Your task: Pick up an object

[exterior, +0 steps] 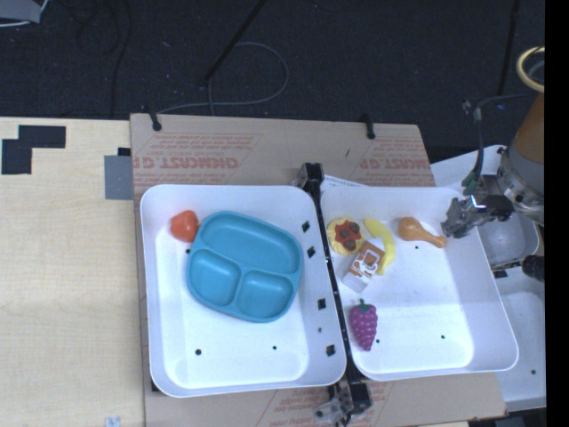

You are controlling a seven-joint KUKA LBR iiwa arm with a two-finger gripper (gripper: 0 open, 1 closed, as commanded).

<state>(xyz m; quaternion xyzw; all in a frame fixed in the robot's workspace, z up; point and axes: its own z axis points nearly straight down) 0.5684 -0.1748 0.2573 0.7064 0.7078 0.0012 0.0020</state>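
Camera view | left bin [169, 363]: 1 tomato [184, 226], 1 blue tray [244, 266] | hand [462, 213]: grip state unclear

Shallow white plastic bins [169, 345], pair. Sky-blue three-compartment plastic tray [243, 265]. Orange-red round toy tomato [184, 226]. Yellow toy banana [380, 236]. Purple toy grape bunch [363, 324]. Tan-orange toy drumstick [418, 231]. Yellow disc with red and dark topping [345, 235]. White-and-orange printed small carton [364, 265]. Pale wood-grain bench [62, 283].

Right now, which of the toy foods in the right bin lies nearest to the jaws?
The tan drumstick. It lies by the bin's right side, just left of the gripper; the banana, pizza and purple grapes are farther left.
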